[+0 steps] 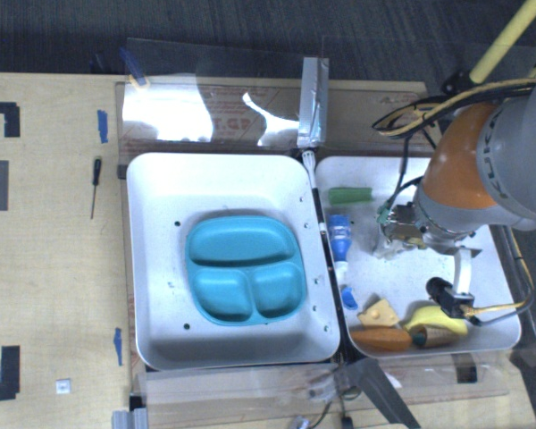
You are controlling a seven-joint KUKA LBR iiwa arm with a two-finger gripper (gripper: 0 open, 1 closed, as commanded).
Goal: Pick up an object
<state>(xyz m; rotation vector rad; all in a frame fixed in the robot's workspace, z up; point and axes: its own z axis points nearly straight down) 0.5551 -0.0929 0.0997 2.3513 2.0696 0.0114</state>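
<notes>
Blue plastic, a three-compartment tray (245,267), is sitting in the middle of the left white bin (152,195), its long axis running from the bin's far edge to its near edge. Beside it, the grey arm with the orange band (460,164) is reaching over the right white bin (496,329), and its gripper (402,233) is hanging near the bin's centre; whether it is apart or together I cannot tell. A green stick-like piece (350,194) is lying crosswise near the far edge. A blue-and-white tube (339,239) is lying along the left wall, pointing far to near. A yellow banana-shaped toy (438,324), a yellow wedge (378,312) and an orange-brown carrot-like piece (380,337) are crowding the near edge.
</notes>
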